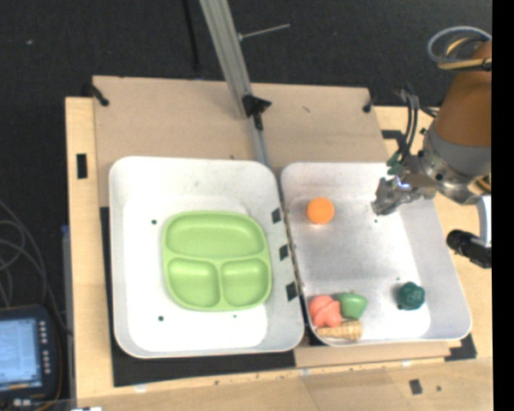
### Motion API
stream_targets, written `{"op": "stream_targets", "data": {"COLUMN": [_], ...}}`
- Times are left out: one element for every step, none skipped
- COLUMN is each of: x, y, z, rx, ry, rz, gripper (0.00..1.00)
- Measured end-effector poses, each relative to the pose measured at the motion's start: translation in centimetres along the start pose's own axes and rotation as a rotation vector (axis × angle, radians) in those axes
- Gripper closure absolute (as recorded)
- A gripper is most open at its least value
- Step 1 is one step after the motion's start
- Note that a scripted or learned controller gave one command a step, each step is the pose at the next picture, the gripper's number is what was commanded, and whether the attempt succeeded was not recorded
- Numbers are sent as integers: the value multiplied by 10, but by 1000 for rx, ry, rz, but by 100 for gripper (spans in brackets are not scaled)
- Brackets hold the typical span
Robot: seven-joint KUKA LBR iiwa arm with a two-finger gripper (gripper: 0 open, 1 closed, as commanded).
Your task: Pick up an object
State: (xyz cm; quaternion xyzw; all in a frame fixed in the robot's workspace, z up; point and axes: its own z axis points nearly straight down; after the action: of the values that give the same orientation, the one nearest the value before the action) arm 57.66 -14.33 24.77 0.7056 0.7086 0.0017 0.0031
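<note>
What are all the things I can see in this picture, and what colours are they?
bins: 2, white, side by side on the bench; left bin, right bin
plate: 1, light green with three sections, middle of the left bin
ball: 1, orange, upper left part of the right bin
pink toy: 1, pink, bottom left corner of the right bin
green toy: 1, green, right beside the pink toy
tan piece: 1, tan, at the bottom edge just below those two
dark lump: 1, dark teal, lower right of the right bin
pole: 1, grey metal, slanting down from the top
screen: 1, bottom left corner
arm: 1, grey and orange, from the right
tool: 1, over the right bin's upper part
</note>
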Motion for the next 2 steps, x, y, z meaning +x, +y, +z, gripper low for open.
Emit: {"op": "stream_targets", "data": {"x": [52, 98], "y": [-9, -19], "z": [10, 1], "rx": [6, 5], "ry": [2, 4], "rz": [-2, -3], "gripper": [100, 100]}}
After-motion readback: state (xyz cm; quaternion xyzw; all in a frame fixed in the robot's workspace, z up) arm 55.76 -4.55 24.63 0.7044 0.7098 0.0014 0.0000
